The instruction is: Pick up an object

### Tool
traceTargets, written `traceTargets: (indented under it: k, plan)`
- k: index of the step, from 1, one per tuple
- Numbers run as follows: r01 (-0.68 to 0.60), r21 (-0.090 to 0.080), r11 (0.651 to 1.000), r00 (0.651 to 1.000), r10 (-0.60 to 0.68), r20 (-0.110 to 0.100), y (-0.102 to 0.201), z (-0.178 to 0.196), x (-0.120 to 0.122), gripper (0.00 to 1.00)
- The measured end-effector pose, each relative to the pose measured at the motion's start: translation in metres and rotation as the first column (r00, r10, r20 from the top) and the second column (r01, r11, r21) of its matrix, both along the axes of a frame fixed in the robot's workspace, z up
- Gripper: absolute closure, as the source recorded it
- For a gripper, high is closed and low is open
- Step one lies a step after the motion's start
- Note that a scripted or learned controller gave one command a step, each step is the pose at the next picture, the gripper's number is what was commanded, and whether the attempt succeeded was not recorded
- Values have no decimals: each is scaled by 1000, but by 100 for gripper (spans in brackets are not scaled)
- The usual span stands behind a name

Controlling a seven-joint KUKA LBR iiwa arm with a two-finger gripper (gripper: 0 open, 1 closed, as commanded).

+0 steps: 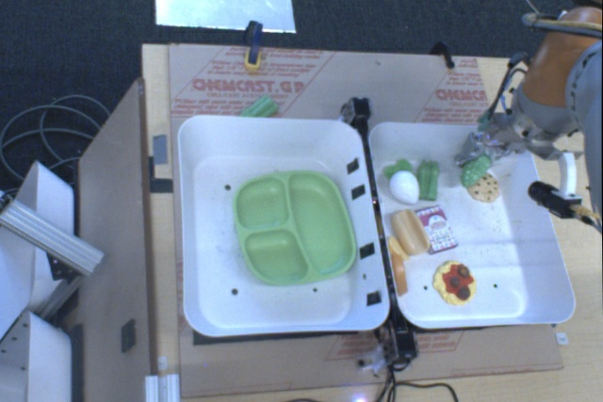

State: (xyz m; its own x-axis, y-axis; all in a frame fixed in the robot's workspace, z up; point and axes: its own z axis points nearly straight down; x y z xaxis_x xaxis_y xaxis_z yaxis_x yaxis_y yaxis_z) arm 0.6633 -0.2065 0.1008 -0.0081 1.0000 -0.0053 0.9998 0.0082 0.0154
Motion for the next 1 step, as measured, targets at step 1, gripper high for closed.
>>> traceTargets:
  k: [1]
  plan:
    - [-1, 5, 1000, 1000, 1, -7, 55, 77, 8, 100]
